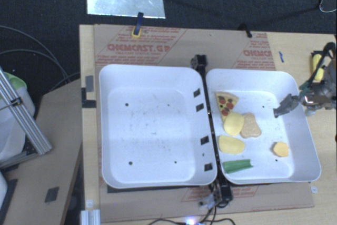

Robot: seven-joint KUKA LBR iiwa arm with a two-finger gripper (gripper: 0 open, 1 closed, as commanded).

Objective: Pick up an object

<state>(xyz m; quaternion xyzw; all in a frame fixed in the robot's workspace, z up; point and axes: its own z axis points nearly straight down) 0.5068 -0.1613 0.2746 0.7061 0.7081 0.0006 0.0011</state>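
Toy food pieces are lying in the shallow white plastic bin on the right (295, 87), clustered toward its left wall. A small triangular pizza slice with red dots (226, 102) is sitting uppermost in the group. Just below it a pale yellow rounded piece (233, 124) is touching a tan, biscuit-like oval piece (251, 127). Lower down, a second yellow lumpy piece (231, 145) is lying near a flat green pod-shaped strip (237, 165) at the bin's bottom edge. A small orange-yellow chunk (280, 149) is sitting apart at lower right.

My dark two-finger gripper (285, 104) is reaching in from the right edge of the frame, hanging over the right bin's right portion, well apart from the food. At this slant it is showing as one dark blurred shape, so I cannot tell how it is set, and nothing is showing in its grasp. My arm is being cut off by the frame's right edge.

The shallow white plastic bin on the left (110, 81) is lying beside it.
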